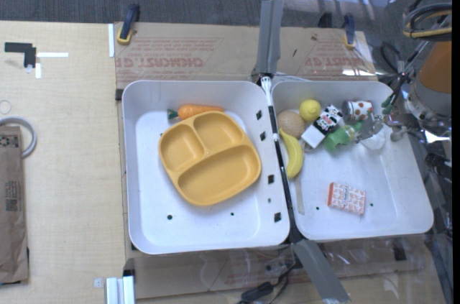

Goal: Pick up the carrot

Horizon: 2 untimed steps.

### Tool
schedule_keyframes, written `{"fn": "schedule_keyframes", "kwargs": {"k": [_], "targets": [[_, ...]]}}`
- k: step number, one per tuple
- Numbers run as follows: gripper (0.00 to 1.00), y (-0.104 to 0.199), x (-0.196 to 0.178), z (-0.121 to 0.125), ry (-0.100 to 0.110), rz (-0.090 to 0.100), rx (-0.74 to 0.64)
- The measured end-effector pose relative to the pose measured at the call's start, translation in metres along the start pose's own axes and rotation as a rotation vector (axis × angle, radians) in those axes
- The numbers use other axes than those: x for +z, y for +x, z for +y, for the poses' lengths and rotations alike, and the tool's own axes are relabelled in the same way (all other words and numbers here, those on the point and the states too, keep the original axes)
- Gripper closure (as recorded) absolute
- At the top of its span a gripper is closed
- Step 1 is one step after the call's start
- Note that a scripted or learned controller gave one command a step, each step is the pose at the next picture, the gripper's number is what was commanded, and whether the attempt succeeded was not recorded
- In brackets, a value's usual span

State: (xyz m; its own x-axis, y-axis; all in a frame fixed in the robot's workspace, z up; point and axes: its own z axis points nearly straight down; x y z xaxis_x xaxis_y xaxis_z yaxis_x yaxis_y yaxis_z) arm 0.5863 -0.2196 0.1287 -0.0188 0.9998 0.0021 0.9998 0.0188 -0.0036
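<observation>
The carrot, orange with a small green top, lies in the left bin against the far edge of a yellow divided plate. It points left to right, and part of it is tucked behind the plate's rim. My gripper hangs low in the right bin, near its far right side and well away from the carrot. It is next to a green object and a small red and white can. Nothing is visibly held.
The right bin also holds a banana, a lemon, a brown round fruit, a black and white toy and a red patterned packet. A metal divider stands between the bins.
</observation>
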Motion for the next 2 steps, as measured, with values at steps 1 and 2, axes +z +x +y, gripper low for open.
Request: {"fn": "schedule_keyframes", "kwargs": {"k": [1, 2], "targets": [[0.0, 0.006, 0.032, 0.051, -0.001, 0.01, 0.054], [0.0, 0.012, 0.037, -0.034, -0.003, 0.002, 0.022]]}}
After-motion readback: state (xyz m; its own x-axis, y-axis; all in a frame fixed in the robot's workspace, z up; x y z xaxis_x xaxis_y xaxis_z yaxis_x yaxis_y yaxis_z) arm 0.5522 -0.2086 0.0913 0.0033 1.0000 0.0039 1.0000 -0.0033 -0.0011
